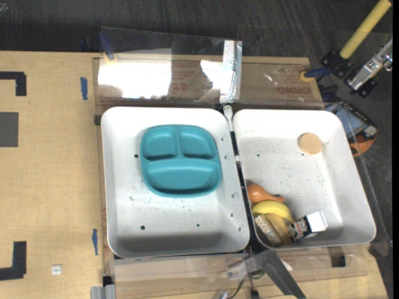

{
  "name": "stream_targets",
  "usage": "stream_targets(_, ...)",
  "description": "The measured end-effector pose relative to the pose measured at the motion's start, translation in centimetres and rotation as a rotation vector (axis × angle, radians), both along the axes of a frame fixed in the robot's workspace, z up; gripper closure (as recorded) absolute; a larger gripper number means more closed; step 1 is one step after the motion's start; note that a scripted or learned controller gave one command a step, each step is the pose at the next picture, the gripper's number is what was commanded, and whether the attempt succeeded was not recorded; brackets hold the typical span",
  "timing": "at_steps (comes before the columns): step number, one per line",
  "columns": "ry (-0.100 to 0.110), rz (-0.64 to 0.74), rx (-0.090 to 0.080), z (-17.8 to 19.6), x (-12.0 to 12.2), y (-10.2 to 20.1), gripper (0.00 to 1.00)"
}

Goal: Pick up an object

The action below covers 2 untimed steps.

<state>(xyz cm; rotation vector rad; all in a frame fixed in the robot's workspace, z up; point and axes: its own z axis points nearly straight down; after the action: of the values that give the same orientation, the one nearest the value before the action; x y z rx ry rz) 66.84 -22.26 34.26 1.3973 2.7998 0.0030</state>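
Teal divided tray lies in the left bin. Banana, an orange piece and a small box cluster at the right bin's near edge, a tan disc well apart.

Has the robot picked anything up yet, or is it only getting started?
Nothing looks picked yet. The teal divided plate lies in the left bin. The round tan disc, banana and small white box lie in the right bin. The whole pick remains.
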Motion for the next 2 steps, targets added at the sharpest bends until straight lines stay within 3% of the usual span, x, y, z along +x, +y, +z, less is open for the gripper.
stream_targets(1, 0.003, -0.138, 0.002, 2.1, -0.6, -0.1, 1.0)
stream_targets(2, 0.003, -0.229, 0.003, 4.5, -0.1, 1.8, 1.0)
